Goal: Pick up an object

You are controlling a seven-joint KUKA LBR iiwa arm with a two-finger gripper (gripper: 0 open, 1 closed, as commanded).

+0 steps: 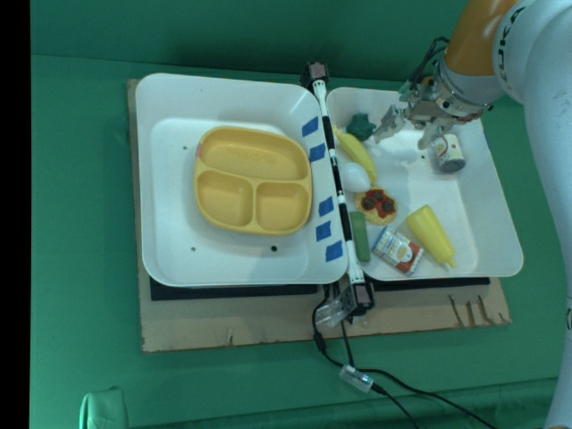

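While the arm (527,52) reaches in from the right, its gripper (413,125) hangs over the far part of the right bin (487,213), with its two fingers spread apart and nothing between them. One finger (390,123) points toward the bin's far left corner, the other (427,136) sits just beside a small can (449,152) lying on its side near the far right edge.

Below and to the left of the gripper, a dark green broccoli piece (360,126) rests close to the far left corner of that bin. Next to it a yellow banana (356,152) lies along the left edge, and a white egg-shaped piece (357,177) touches the banana's near end. Toward the middle of the left edge sits a small tart with red berries (377,205). A green cucumber-like stick (359,236) lies along the left edge nearer the front, with a small red and white packet (398,249) just beside it. A yellow corn cob (430,232) lies tilted toward the near right part of the bin.

In the left bin (170,222) a yellow divided plate (254,179) sits about in the middle. A striped bar with blue tape squares (323,181) runs along the seam between the two bins. Both bins rest on a cardboard sheet (223,329) on the green bench, and cables (375,382) trail off the front edge.
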